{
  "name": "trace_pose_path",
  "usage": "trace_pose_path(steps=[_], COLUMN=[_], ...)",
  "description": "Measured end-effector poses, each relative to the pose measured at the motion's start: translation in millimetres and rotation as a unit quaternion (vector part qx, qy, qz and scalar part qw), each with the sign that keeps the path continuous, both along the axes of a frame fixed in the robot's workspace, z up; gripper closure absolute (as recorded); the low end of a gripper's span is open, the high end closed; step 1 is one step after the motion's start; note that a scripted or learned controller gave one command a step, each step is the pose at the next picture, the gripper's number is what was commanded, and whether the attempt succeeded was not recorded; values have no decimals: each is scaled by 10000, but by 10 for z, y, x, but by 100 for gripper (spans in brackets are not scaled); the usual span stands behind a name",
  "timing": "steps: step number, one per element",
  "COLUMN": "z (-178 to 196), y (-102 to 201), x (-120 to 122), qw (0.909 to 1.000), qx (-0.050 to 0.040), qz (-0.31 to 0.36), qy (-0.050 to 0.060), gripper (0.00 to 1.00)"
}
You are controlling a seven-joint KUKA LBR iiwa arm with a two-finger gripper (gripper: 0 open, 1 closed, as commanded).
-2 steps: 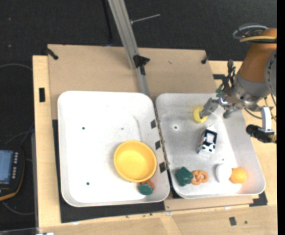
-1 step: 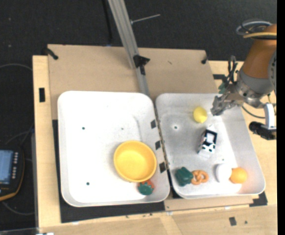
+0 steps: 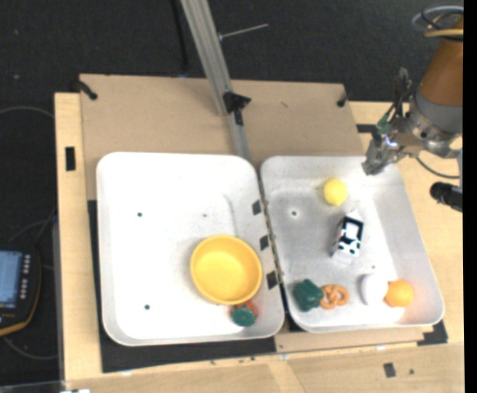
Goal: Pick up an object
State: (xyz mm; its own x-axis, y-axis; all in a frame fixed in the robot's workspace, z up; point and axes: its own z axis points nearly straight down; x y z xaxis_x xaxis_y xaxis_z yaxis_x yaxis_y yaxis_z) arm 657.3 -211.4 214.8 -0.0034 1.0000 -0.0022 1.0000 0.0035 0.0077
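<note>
— Where's my pincer [image 3: 375,160]?
— Over the right bin's [image 3: 300,178] far corner, near the yellow ball [image 3: 334,191]. Spread or pressed together, I can't tell.
— And around it?
— Tan bench [image 3: 165,113], dark floor [image 3: 25,47], a handheld screen [image 3: 5,289] at left.

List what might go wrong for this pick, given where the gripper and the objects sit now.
1. The gripper sits at the right bin's far rim, so a descent there may strike the wall.
2. The yellow ball, the nearest object, is round and could roll away from closing fingers.
3. The green toy, pretzel-shaped piece, white object and orange ball crowd the near edge; a grasp there might nudge neighbours or catch two.
</note>
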Motion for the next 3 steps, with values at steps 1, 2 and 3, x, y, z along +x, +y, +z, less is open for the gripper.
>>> trace_pose_path(steps=[1,2,3], z=[-92,41,156], y=[-14,511,975], x=[2,-146,-269], qw=[10000,10000,10000], qx=[0,11,19], qz=[2,10,14], qy=[37,30,31], gripper=[100,100,100])
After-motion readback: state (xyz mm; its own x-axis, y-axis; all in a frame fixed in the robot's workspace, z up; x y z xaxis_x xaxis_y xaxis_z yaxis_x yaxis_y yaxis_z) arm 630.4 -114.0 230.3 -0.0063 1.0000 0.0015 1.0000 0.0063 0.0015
